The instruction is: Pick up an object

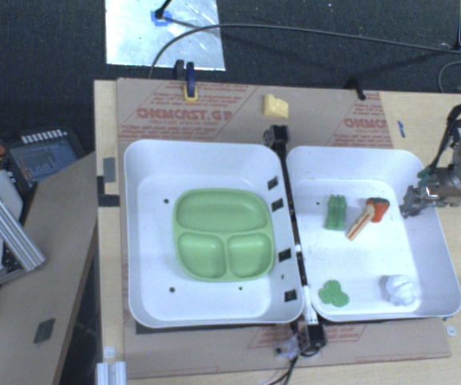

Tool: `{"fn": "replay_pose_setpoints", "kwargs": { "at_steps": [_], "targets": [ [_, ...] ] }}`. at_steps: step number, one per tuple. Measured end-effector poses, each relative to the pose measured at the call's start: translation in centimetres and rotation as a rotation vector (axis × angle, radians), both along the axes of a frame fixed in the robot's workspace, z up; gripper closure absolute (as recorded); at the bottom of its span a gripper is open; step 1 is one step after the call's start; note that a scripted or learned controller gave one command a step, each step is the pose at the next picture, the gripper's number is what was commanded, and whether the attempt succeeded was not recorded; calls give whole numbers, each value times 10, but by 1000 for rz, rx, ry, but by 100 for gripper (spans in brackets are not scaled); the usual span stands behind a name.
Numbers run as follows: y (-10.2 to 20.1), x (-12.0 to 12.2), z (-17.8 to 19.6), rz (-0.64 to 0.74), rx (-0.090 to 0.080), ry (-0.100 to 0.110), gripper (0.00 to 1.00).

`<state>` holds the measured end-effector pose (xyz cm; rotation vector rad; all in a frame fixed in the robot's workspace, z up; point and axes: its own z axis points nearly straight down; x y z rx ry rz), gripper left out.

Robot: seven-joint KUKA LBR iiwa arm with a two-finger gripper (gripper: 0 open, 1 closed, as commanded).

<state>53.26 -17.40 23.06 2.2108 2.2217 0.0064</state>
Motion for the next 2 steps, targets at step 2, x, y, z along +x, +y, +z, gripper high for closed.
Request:
{"fn": "replay_pose_setpoints", "kwargs": {
  "at_steps": [2],
  "targets": [
    [57,14,15,5,4,6,100]
  ]
}}
